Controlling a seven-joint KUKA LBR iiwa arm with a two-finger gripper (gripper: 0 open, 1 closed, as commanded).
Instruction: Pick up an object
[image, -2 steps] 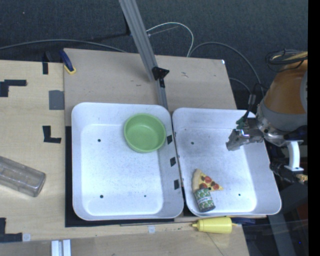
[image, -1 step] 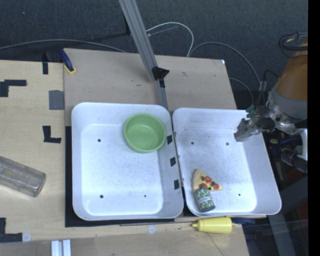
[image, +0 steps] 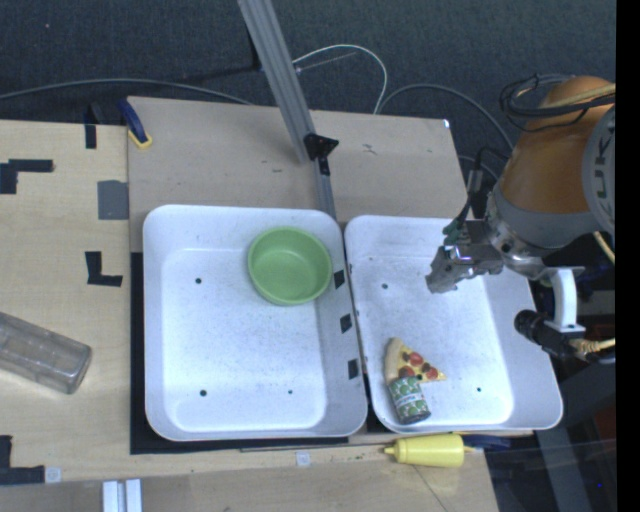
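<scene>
Claw (image: 447, 275) hovering above right bin (image: 520, 400).

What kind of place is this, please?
Probably a robotics lab test bench: a robot gripper hangs over two white bins holding toy items such as a green bowl, with loose cables behind.

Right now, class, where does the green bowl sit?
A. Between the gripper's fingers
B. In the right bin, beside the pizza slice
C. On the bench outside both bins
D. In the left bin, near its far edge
D: the green bowl rests in the left bin, up near its far edge, while the gripper hangs over the right bin, well apart from it.
</scene>
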